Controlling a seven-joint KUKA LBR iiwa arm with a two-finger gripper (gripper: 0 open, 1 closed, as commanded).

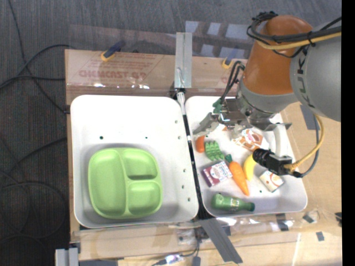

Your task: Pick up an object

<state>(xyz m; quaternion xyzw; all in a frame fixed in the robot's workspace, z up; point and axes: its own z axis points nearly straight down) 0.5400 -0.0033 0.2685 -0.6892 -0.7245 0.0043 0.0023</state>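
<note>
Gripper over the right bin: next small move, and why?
Probably descend a little toward the green ridged toy. The gripper hangs above the right bin with nothing visibly between its fingers, and that toy lies just below it, beside the carrot.

One camera was fixed above the bench, and both bins were looked down on at a slant. The left bin and the right bin were framed whole, mid-picture, from moderate height. Grey carpet was taken in along the top and left. The arm was seen entering from the right, close under the lens.
</note>
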